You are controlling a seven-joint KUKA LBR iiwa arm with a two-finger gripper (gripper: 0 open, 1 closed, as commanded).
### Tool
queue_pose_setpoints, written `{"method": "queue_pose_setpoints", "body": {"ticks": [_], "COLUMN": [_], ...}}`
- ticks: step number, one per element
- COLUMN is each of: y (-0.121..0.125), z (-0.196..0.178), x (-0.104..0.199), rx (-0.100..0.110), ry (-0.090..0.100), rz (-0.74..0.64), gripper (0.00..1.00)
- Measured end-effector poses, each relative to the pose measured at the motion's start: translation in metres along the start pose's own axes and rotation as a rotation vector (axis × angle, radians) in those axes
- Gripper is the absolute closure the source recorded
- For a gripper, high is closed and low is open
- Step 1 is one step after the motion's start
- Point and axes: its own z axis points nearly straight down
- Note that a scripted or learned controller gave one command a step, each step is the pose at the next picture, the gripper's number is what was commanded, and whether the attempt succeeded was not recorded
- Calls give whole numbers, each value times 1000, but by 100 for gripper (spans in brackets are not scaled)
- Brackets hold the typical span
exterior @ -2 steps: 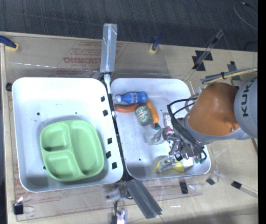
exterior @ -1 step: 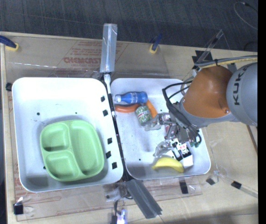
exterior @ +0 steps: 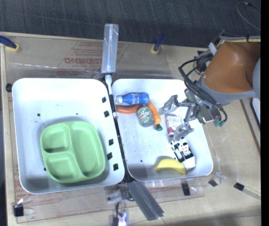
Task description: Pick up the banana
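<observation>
The banana [exterior: 170, 166] lies at the right bin's [exterior: 134, 168] front wall, beside a black-and-white pack [exterior: 183, 152]. Our end effector [exterior: 180, 117] hangs open above; we should descend clear of that pack.

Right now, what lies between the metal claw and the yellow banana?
In the camera view, a black-and-white carton and a small pink-labelled packet lie between the two-finger gripper and the yellow banana.

Dark grey carpet floor [exterior: 77, 8] at the top, light wooden bench [exterior: 233, 206], blue clamps [exterior: 4, 42] on its far edge
</observation>
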Motion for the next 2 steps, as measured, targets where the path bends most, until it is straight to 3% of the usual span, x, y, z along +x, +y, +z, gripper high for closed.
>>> {"method": "queue_pose_setpoints", "body": {"ticks": [1, 2], "y": [0, 0], "z": [0, -11], "x": [0, -1], "rx": [0, 1], "ry": [0, -2], "rz": [0, -3], "gripper": [0, 100]}}
